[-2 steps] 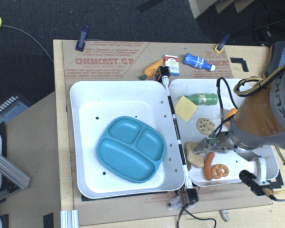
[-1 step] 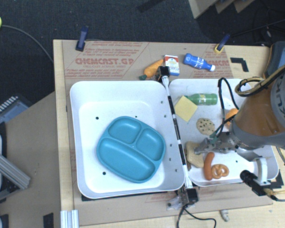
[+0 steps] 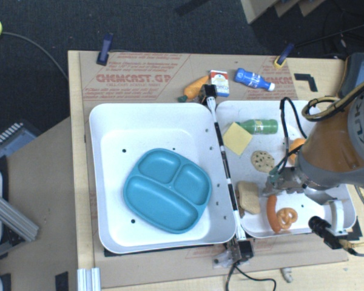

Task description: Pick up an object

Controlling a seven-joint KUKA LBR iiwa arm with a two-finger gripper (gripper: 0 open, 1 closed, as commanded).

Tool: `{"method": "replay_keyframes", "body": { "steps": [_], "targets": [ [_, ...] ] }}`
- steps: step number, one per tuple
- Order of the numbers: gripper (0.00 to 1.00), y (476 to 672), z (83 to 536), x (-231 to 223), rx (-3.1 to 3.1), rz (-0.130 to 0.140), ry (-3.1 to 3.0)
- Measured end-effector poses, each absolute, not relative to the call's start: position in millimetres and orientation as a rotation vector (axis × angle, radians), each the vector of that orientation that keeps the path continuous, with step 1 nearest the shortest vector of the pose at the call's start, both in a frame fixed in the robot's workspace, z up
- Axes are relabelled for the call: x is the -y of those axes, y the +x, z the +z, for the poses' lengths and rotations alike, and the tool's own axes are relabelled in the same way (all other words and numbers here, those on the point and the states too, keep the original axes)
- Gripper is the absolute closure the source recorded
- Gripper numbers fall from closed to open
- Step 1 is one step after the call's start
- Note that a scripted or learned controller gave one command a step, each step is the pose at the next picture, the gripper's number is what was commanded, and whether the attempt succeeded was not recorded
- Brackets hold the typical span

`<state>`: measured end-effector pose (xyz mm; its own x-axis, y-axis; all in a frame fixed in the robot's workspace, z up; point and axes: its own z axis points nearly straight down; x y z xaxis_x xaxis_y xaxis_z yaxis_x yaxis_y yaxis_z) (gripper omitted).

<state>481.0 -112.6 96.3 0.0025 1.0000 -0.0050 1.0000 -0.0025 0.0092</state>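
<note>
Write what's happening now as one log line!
gripper: over right bin | near: hot dog, pretzel | blue tray: left bin

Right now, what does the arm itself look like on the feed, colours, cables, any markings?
The grey KUKA arm enters from the right, with a broad rounded orange band above the wrist. A black cable loops along it over the right shallow white bin. Below the band sits a grey metal wrist block and the two-finger gripper. No readable markings.
</note>
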Motion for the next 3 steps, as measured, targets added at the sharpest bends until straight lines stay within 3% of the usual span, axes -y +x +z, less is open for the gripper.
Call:
{"method": "replay_keyframes", "body": {
  "steps": [1, 2, 3],
  "targets": [
    [1.00, 479.4, 185, 70, -2.223, 0.001, 2.220],
    [0.00, 479.1, 184, 70, -2.223, 0.000, 2.221],
    [0.00, 563.9, 157, 140, -2.220, -0.001, 2.221]
  ]
}}
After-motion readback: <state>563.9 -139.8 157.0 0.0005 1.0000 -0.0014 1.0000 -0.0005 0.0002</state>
